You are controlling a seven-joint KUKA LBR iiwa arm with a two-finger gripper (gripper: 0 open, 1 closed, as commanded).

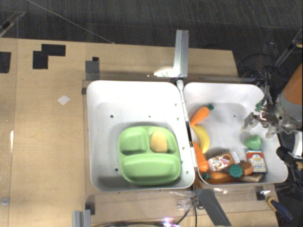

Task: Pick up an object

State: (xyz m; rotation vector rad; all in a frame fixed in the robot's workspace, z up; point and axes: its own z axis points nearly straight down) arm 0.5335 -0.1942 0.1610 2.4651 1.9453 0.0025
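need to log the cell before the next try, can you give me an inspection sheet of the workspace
surface: wooden bench bearing two white bins, left bin and right bin
job's things: right bin holds carrots, banana, small green object, cartons
clutter: green divided tray with yellowish item in left bin
grippers: pincer over right bin, near the green object
cables: dark cables behind the right bin
surroundings: dark floor

**Bench and bins from above**

Looking down on a light wooden bench [47, 150], running from the left edge past mid-frame. Bearing two shallow white bins side by side: left bin [102, 108] at centre, right bin [227, 96] touching it at centre right. Holding a green divided tray [147, 167] in the left bin's lower half. Showing a metal post [182, 51] at top centre above the bins' seam, black patches [49, 55] at upper left, and dark floor [142, 8] along the top.
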